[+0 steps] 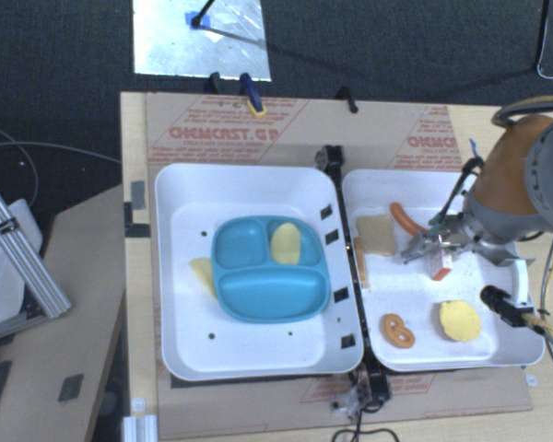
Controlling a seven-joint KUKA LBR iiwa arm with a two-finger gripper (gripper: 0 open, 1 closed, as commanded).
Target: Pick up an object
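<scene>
The gripper [431, 247] is low in the middle of the right bin [369, 191], and just beside its tips lies a small red and white object [440, 266], which I judge to be the thing aimed at; whether the tips are spread or pressed together I cannot tell, and nothing is seen between them. The object looks like light toy food of hard plastic, probably smooth and a little slippery, so it would be best taken across its short sides. Around it lie a tan bread slice [376, 235] and an orange sausage [405, 217] toward the far edge, and a pretzel [397, 331] and a yellow round piece [460, 320] near the front edge, all well apart from each other. The bin floor is white, flat and smooth, so a pushed thing may slide. The left bin [194, 339] carries a blue divided plate [267, 293] with a yellow piece [287, 243] in one compartment. Both bins rest on a cardboard sheet [230, 132].
</scene>
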